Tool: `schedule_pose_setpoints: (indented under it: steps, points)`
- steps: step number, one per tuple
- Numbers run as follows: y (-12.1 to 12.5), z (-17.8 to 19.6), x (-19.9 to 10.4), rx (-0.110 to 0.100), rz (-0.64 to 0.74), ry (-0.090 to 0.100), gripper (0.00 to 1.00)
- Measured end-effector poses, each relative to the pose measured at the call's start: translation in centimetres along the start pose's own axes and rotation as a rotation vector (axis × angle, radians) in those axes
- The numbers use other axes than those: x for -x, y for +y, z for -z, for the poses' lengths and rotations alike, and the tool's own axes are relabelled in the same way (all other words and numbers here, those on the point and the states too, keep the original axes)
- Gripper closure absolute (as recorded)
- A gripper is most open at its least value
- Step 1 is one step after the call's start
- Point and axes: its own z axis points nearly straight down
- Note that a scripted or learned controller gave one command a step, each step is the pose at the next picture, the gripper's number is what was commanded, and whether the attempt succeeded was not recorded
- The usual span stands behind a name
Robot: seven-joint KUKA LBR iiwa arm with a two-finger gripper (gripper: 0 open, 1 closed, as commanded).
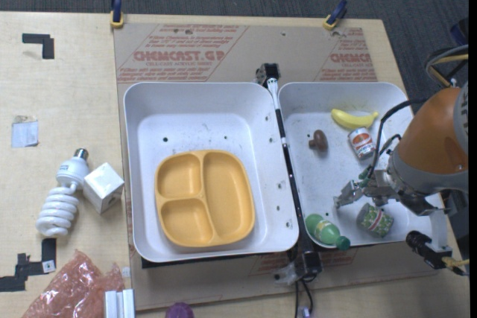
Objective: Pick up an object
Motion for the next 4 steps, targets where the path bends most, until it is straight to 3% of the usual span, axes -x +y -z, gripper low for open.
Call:
schedule_pose_setpoints:
  steps: [1, 2, 3, 4]
  points:
    - [0.1, 1.0, 0.1, 0.003, -0.002, -0.001, 1.0]
    - [6.5, 4.3, -3.9, 0.002, 0.003, -0.001, 1.0]
    - [6.5, 4.3, -3.9, 0.002, 0.003, -0.001, 0.0]
    - [3.7, 0.0, -4.4, 0.0, 0.0, 0.0, 0.0]
